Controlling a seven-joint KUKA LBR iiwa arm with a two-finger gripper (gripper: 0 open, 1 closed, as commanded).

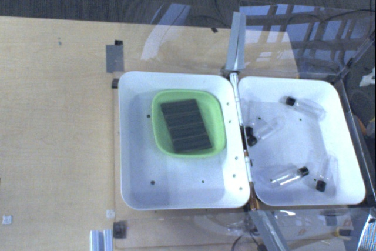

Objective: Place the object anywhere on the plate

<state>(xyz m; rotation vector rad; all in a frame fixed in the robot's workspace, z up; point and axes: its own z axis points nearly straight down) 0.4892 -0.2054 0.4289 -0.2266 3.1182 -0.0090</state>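
Note:
A green square plate [160, 126] lies in the left white bin [135, 179], toward its back. A dark ribbed rectangular object [185, 124] rests flat on the plate, roughly centred and turned slightly. In the right white bin [346, 144] lie several clear plastic tubes with black caps: one at the back [302, 105], one by the left wall [258, 129], one at the front [288, 176] and one at the front right [325, 176].
The two bins stand side by side on a wooden bench [59, 126]. A grey metal post [236, 44] rises behind the seam between them. Small brackets [115, 57] sit on the bench by the left bin's corners.

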